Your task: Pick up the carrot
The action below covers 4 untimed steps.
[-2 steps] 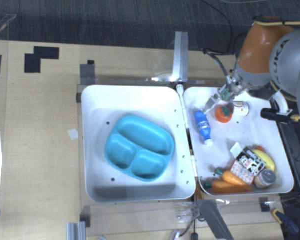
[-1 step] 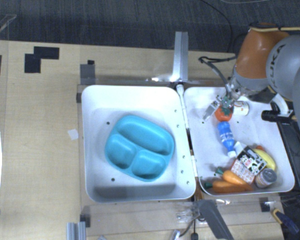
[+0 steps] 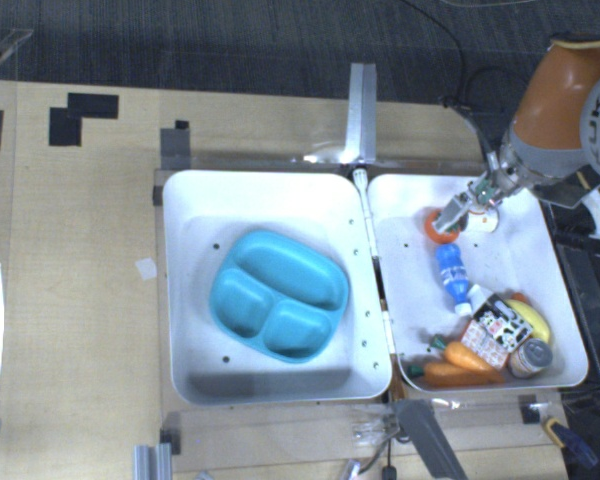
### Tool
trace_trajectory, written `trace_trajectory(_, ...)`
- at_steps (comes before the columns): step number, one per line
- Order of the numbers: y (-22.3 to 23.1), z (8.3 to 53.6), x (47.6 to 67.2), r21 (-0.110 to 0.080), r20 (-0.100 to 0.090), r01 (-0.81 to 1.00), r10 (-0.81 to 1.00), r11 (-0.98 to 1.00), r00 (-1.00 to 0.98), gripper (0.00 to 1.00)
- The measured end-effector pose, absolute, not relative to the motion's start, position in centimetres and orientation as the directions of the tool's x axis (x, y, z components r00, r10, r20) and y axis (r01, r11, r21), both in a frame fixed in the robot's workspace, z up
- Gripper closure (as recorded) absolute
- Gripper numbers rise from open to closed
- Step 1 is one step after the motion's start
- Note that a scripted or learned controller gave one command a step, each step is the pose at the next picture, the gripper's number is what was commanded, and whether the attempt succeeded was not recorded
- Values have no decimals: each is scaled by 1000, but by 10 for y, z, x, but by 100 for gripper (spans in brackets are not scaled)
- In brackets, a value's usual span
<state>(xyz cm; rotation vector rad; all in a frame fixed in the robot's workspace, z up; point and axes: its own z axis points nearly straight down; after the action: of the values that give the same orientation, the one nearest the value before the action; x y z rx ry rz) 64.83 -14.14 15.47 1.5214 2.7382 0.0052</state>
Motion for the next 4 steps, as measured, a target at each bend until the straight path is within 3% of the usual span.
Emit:
trace_trajectory(1,-87,88,658,8,-6,854,854,520,-520,0)
trace_trajectory(2,-85,102,661,17,-9,852,853,523,-523,100)
trace_trajectory(3,-22,188,647,8,-3,906,906,423,-423,100)
trace_trajectory(4,2,196,586,5,-2,804,804,594,-594,100)
